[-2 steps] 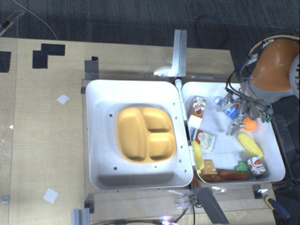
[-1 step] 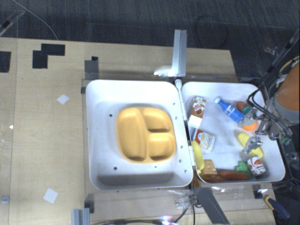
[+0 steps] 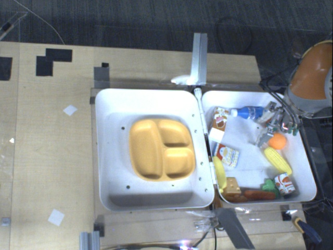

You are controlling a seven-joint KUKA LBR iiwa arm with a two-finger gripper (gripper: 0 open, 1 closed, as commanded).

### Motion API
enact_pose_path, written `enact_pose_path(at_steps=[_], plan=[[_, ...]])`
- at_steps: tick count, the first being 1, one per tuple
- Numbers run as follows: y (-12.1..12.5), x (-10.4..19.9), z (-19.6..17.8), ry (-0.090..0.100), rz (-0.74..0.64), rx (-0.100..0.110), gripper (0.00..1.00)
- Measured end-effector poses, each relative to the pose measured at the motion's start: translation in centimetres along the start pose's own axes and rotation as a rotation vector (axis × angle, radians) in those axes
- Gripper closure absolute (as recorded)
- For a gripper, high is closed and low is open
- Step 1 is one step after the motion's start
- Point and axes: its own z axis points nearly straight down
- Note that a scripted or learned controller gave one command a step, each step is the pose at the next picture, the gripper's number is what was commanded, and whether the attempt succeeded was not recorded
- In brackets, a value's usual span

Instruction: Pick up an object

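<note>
Just beside fingers (image 3: 269, 132): orange ball (image 3: 278, 141).

Both bins, left (image 3: 104, 139) and right (image 3: 307, 171), look like smooth white plastic with a soft sheen. The divided yellow tray (image 3: 161, 149) seems matt plastic. The bench (image 3: 47, 139) is pale wood, and the upright post (image 3: 200, 59) is dull metal.

A yellow divided tray (image 3: 159, 149) lies in the left white bin (image 3: 112, 139).
</note>
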Motion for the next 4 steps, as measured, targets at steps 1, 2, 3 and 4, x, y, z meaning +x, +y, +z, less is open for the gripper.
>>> enact_pose_path(at_steps=[1,2,3,4], plan=[[7.2,5.4,-4.9,-0.015,0.157,-0.009,0.00],[-1.3,3.2,-2.7,-0.013,0.163,-0.003,0.00],[2.5,-1.6,0.1,0.040,0.365,0.019,0.00],[4.3,5.0,-5.8,-0.013,0.579,-0.010,0.00]])
